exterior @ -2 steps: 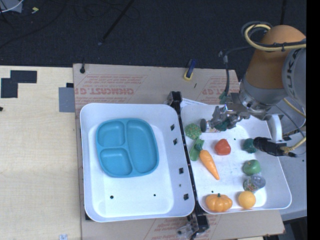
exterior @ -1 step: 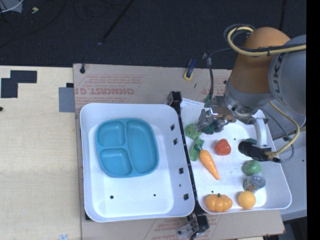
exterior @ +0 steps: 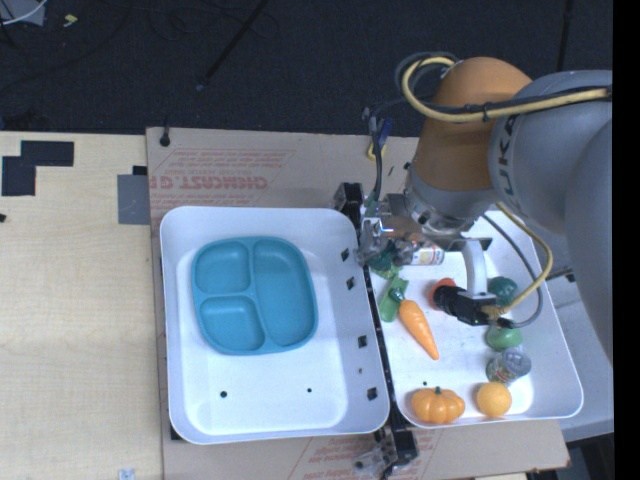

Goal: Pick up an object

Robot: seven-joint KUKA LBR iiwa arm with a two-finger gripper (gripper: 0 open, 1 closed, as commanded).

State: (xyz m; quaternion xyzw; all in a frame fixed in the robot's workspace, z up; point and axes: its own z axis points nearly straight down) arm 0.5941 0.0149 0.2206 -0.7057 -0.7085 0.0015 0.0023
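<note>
Cardboard under the bins shows mirrored red lettering; claw state unclear.

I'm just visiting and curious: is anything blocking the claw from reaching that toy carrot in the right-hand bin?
Nothing visible blocks it from above: the carrot lies uncovered just below the gripper. A green piece sits close beside its top end.

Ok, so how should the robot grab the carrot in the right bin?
Grip the carrot across its thick upper half, near the green top, coming straight down from above. It lies flat on the bin floor, slanting from upper left to lower right, so the fingers should close across its width. Bare floor shows on both long sides; the thin tip would probably slip.
</note>
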